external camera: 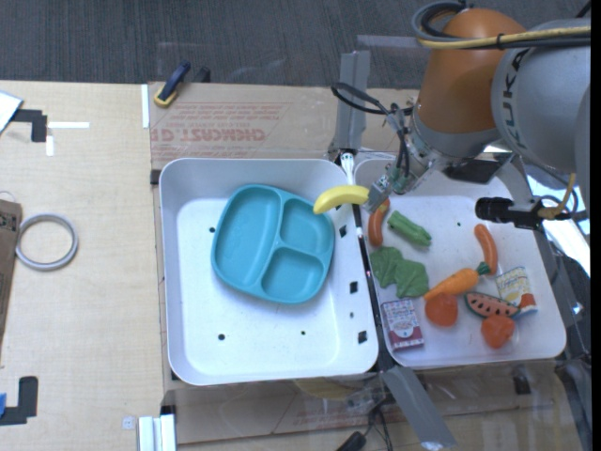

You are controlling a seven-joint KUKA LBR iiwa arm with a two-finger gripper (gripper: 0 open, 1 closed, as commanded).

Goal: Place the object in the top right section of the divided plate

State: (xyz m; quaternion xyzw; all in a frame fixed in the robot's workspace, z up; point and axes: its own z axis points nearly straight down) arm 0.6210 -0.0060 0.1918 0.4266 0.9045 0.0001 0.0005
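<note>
Gripper [383, 188] sits above the bin divider, yellow banana [340, 197] at its tip; can't tell whether it's actually clamped. Banana hangs over the left bin's right edge, just beside the blue divided plate [272, 242]. Judging transport step: next move is shift left over the top right section, lower, release.

The grey arm [549, 92] reaches in from the right, its orange band [465, 69] bulging above the wrist. It slants down and leftward, cables looped along it, ending in the gripper [378, 194] low over the worktop, where the two bins meet.
</note>
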